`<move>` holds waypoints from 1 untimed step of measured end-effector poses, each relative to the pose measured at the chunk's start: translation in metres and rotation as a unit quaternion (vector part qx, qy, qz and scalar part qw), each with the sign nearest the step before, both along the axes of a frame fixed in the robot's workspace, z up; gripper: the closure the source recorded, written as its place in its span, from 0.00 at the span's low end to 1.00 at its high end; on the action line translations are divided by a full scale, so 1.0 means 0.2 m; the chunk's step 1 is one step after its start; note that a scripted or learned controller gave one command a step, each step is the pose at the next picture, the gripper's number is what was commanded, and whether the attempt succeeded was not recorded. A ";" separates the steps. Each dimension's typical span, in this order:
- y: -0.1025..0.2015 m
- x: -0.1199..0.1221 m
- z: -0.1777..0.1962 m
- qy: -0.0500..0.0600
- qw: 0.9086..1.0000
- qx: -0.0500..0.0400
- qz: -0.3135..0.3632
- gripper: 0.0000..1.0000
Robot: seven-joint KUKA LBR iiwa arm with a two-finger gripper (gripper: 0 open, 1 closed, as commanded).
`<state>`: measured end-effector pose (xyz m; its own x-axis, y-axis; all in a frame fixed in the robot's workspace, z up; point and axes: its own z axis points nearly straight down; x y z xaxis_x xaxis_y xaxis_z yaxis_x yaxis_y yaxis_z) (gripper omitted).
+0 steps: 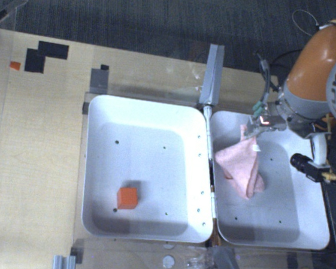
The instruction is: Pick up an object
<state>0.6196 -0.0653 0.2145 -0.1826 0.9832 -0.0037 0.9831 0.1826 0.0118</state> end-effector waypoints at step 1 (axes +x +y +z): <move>0.04 0.08 0.14 0.001 0.998 -0.001 0.067 1.00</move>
